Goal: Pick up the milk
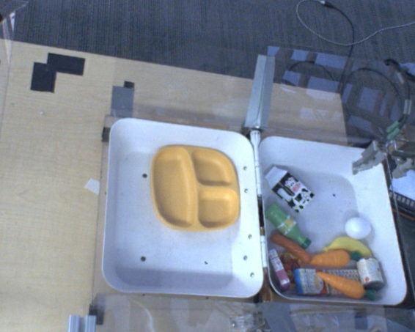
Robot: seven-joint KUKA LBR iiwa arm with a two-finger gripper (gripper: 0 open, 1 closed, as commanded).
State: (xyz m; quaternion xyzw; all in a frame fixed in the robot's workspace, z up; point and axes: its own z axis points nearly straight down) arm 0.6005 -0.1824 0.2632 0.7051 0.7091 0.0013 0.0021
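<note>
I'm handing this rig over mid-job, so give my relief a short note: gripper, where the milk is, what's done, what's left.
Gripper: above the right bin's far right corner, with nothing between its fingers; I can't tell how they are set.
Milk: black-and-white carton lying on its side in the right bin, near the divider, apart from the toy food heaped along the near edge.
Left bin: holds a yellow divided plate.
Done: nothing yet; the milk is not grasped.
Left: move over the carton, descend, grip it, lift.
</note>
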